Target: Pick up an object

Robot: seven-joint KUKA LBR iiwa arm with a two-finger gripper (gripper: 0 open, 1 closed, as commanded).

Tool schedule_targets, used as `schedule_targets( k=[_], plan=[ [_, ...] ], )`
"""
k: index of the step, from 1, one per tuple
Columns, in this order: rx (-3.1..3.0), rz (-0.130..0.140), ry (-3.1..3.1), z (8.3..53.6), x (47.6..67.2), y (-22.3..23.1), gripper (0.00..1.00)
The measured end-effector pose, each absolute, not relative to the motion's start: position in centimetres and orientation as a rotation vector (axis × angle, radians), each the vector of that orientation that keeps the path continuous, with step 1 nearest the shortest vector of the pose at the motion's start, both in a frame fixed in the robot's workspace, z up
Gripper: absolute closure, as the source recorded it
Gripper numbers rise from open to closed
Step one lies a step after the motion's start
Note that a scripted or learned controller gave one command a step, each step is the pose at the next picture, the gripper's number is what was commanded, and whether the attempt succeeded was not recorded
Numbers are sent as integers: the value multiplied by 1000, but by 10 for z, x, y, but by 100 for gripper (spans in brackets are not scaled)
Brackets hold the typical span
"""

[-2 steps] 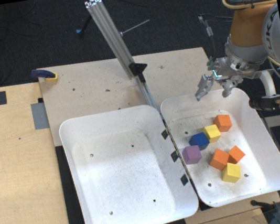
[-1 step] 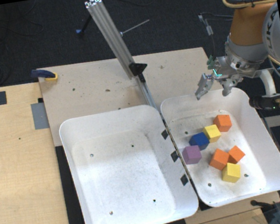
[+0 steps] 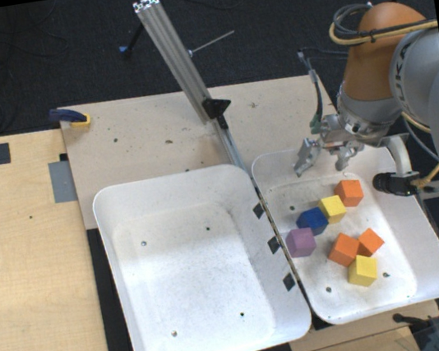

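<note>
- The claw (image 3: 326, 154) hung over the far end of the right bin (image 3: 436, 276), its two fingers spread apart with nothing between them.
- Above it rose the grey arm (image 3: 423, 70) with its orange band (image 3: 377, 44), reaching in from the right of the view.
- The nearest block was the orange cube (image 3: 350, 191), lying toward the viewer and a little to the right of the claw, near it but apart.
- Touching or just beside that cube sat a small yellow cube (image 3: 333, 208), and beside that a blue block (image 3: 312, 220).
- A purple block (image 3: 301, 242) lay farther toward the viewer, close to the wall shared with the left bin (image 3: 124, 203).
- Nearer the viewer again were two more orange cubes (image 3: 345, 248) (image 3: 370, 241), touching each other, and a second yellow cube (image 3: 363, 271) just in front of them.
- All the blocks were roughly cube-shaped, so none offered a long axis to line up with; I judged the coming move to turn on shifting the claw toward the viewer and lowering it over one block.
- The tight clustering looked likely to crowd the fingers; the first orange cube, with free space on its far and right sides, seemed the easier choice.
- A slanted metal rail (image 3: 179, 60) stood behind the bins, well clear of the claw.
</note>
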State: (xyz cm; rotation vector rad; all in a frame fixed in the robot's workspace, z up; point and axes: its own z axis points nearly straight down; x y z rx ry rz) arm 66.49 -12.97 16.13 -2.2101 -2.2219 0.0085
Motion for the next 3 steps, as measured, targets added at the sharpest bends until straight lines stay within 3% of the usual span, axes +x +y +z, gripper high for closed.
schedule_targets(
  k=[1,2,3],
  plan=[
    [-2214,9,-2217,97,659,-128,0],
    [-2218,5,-2220,90,658,-127,0],
    [-2221,5,-2216,100,658,-128,100]
  ],
)
